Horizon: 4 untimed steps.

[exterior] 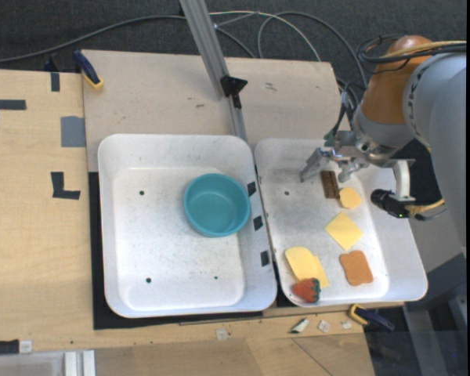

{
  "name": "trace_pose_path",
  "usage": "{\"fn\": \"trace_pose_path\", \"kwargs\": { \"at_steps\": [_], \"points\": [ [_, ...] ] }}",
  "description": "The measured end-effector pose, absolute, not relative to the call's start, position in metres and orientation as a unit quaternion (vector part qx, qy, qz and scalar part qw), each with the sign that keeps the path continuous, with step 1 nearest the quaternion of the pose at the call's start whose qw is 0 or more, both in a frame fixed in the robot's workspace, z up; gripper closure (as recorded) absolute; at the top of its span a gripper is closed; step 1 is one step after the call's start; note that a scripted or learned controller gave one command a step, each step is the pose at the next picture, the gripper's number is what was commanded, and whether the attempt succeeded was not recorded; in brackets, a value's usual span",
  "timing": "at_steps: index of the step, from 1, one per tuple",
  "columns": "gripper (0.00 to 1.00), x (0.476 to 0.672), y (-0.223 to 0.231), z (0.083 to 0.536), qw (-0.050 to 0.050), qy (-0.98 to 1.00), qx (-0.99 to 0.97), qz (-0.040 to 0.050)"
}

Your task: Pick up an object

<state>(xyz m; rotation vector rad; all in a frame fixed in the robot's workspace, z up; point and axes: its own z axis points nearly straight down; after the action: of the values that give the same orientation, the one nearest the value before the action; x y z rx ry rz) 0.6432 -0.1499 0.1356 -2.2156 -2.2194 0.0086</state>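
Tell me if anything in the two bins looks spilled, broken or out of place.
Nothing stands out. The teal bowl sits upright in the left bin. The right bin holds food pieces lying flat and apart, except the strawberry, which touches a yellow slice. The pincer hovers near a brown piece.

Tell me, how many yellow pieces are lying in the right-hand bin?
3. One small round piece near the end effector, one square slice mid-bin, one larger piece at the front beside a strawberry. The arm may hide others.
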Motion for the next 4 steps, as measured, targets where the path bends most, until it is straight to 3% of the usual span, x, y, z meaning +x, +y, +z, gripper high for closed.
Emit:
{"fn": "trace_pose_path", "kwargs": {
  "at_steps": [1, 2, 4],
  "points": [
    [0.00, 0.645, -0.151, 0.092, -0.004, -0.708, -0.706, 0.0003],
    [1.00, 0.647, -0.150, 0.105, -0.005, -0.708, -0.706, -0.0017],
    [1.00, 0.639, -0.156, 0.219, -0.002, -0.707, -0.707, -0.0010]
  ]
}}
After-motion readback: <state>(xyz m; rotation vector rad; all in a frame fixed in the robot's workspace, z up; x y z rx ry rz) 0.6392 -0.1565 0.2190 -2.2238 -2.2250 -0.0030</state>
